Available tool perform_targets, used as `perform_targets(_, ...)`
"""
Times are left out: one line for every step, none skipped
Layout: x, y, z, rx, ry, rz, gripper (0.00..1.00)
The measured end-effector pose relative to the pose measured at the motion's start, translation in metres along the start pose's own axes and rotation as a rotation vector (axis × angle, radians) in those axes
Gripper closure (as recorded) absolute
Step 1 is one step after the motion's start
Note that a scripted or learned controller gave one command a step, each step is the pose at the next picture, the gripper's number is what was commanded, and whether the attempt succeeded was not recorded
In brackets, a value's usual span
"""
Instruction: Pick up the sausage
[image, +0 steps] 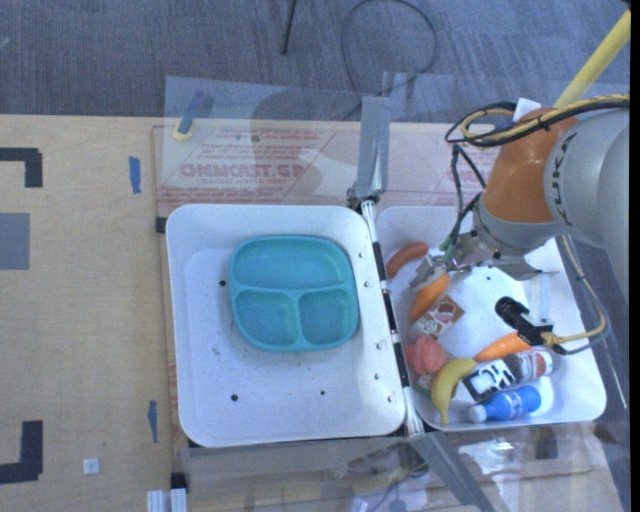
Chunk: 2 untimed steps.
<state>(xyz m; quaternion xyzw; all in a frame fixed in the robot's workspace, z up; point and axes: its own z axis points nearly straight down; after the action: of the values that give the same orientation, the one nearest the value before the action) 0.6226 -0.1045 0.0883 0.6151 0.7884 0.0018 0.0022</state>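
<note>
Although it was partly crowded by its neighbours, the sausage (404, 258) could be made out in the upper left corner of the right bin (585, 395), a reddish-brown rounded piece lying close against the bin's left wall. It was judged to be a light toy of smooth plastic or rubber, somewhat slippery and curved along its length, so that a grip across its short width near the middle was thought the safest; a hold near either rounded end was expected to let it squirt free.

Just to its lower right an orange carrot (431, 294) was seen, lying aslant and nearly touching it. The gripper (447, 262) was found just right of the sausage and above the carrot; whether its fingers stood apart or together could not be told, and nothing was seen held between them.

Lower in the same bin a small printed carton (440, 317), a pink rounded item (427, 354), a banana (449, 385), a second carrot (503, 346) and a blue-capped bottle (512, 402) were noted. In the left bin (200, 400) a teal divided plate (294, 292) was lying, well apart from the sausage.
</note>
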Motion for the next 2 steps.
perform_targets(0.0,0.0,0.0,0.0,0.0,0.0,0.0)
perform_targets(-0.008,0.044,-0.026,0.002,-0.001,0.007,0.0)
